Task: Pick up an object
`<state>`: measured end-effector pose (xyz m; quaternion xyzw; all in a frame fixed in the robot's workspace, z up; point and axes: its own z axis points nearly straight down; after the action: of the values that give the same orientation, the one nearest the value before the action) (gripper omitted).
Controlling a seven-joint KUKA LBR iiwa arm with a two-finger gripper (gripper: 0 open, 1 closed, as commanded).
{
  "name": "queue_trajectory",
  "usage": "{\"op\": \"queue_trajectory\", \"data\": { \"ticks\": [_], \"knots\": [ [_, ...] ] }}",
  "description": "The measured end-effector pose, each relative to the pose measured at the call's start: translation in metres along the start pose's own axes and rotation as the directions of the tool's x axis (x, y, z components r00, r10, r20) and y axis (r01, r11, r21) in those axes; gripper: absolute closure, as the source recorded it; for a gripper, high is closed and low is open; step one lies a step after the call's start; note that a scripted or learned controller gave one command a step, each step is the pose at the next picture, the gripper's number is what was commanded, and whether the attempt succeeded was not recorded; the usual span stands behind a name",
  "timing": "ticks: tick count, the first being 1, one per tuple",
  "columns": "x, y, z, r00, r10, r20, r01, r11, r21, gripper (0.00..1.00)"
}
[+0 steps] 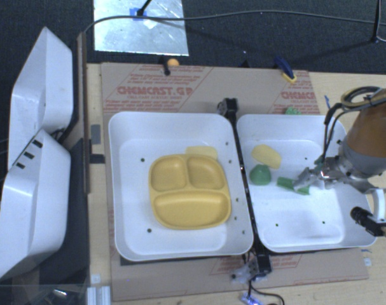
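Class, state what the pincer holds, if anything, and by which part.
Cannot be told: the pincer sits at the right end of the green strip, but its grip is unclear.

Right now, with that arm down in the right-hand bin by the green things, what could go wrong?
The gripper sits at one end of the flat green piece, so it may pinch only the tip and let it slip. The green dome and yellow lump lie close by; a sideways nudge could knock them. The bin wall might also trap pushed pieces.
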<state>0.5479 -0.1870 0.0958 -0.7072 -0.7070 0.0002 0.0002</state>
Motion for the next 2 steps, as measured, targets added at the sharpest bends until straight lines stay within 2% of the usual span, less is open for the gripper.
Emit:
{"op": "queue_trajectory", "data": {
  "ticks": [1,2],
  "knots": [
    [0.000,0.001,-0.011,1.000,0.000,0.001,0.000,1.000,-0.003,1.00],
    [0.001,0.005,-0.074,1.000,-0.001,0.001,0.001,1.000,-0.006,1.00]
  ]
}}
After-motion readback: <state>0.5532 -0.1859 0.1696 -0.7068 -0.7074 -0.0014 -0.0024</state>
